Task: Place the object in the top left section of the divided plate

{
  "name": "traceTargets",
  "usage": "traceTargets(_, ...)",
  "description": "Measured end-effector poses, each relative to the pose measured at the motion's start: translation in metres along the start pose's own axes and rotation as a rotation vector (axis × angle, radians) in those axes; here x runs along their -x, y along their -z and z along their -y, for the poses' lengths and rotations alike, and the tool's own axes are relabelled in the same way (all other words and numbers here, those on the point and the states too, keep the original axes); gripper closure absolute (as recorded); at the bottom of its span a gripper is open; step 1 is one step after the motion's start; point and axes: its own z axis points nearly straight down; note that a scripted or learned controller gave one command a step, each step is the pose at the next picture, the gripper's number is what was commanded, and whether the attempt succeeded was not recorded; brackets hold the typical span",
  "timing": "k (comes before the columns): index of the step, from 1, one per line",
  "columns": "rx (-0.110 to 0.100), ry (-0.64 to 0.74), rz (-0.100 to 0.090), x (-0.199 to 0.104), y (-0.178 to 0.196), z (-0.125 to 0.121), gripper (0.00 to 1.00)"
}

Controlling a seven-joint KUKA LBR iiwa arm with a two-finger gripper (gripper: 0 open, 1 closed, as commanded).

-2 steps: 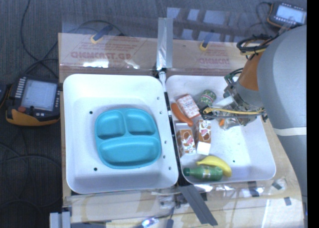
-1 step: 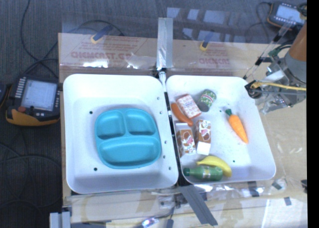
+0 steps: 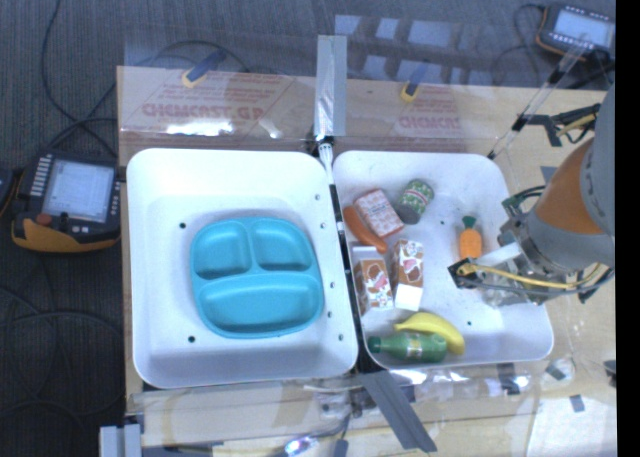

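Observation:
A blue divided plate (image 3: 258, 276) lies in the left white bin (image 3: 160, 345); its two small sections are on the far side and one large section on the near side, and nothing lies on it. The arm reaches in from the right, and my gripper (image 3: 498, 292) hangs low over the right part of the right bin (image 3: 520, 345). It is just below a small orange carrot (image 3: 470, 241) and to the right of a banana (image 3: 432, 328). I see nothing gripped.
The right bin also holds a reddish snack box (image 3: 378, 212), a round green object (image 3: 417, 198), two small printed cartons (image 3: 372, 284) (image 3: 408, 273) and a green bottle (image 3: 408, 347) lying by the near wall. A rail (image 3: 338, 235) divides the bins.

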Motion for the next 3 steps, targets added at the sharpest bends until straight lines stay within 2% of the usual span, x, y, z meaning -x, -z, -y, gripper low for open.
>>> traceTargets(1,0.013,-0.045,-0.015,-0.017,-0.008,0.079,1.00)
traceTargets(2,0.010,-0.042,-0.017,-0.045,-0.007,0.019,1.00)
traceTargets(3,0.000,-0.036,-0.014,-0.054,-0.007,-0.020,1.00)
